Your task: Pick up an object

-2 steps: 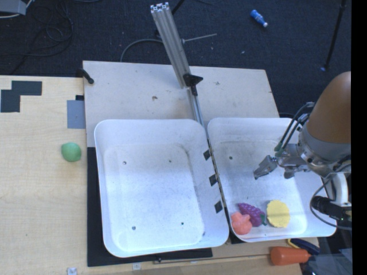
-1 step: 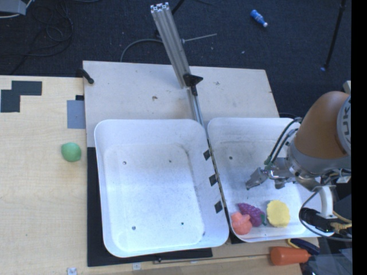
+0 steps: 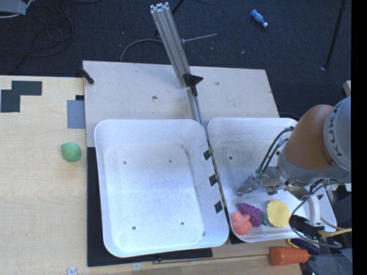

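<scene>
In the right bin (image 3: 241,136), near its front wall, lie a purple knobbly object (image 3: 250,212), an orange-pink object (image 3: 241,223) touching it on the left, and a yellow round object (image 3: 278,213) to the right. My gripper (image 3: 250,184) hangs low over the bin floor just behind the purple object, its grey fingers (image 3: 246,186) pointing left. Nothing shows between them. The arm's orange band (image 3: 307,136) and grey wrist rise to the right of it.
The left bin (image 3: 109,153) sits beside the right one, with black clips along the shared wall. A green ball (image 3: 71,152) rests on the wooden bench at far left. An orange tool handle (image 3: 289,255) lies in front of the right bin. A metal rail (image 3: 175,44) slants behind.
</scene>
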`<state>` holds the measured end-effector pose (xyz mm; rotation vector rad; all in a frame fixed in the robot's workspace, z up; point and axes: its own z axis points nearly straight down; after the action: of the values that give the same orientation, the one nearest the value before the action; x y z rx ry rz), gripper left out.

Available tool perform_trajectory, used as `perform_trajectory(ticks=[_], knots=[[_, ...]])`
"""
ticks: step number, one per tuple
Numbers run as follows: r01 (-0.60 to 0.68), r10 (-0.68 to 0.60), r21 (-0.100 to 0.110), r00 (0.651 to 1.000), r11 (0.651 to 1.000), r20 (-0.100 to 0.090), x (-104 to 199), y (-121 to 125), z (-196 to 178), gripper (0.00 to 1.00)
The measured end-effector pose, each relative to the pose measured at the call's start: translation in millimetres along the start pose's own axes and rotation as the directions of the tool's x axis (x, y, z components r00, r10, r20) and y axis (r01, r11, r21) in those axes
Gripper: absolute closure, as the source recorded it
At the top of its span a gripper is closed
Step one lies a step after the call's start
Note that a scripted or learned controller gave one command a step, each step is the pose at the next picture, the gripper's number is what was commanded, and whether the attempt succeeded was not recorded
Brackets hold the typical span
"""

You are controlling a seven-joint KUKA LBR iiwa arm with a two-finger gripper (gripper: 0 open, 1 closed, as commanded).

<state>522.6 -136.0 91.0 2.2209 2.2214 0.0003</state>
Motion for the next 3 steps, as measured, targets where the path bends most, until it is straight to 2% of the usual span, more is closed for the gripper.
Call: perform_trajectory(ticks=[1, 3], knots=[[-0.002, 0.002, -0.003, 1.000, 1.000, 0.001, -0.9, 0.8, -12.1, 1.00], [-0.001, 0.001, -0.003, 1.000, 1.000, 0.000, -3.0, 7.4, -121.6, 1.00]])
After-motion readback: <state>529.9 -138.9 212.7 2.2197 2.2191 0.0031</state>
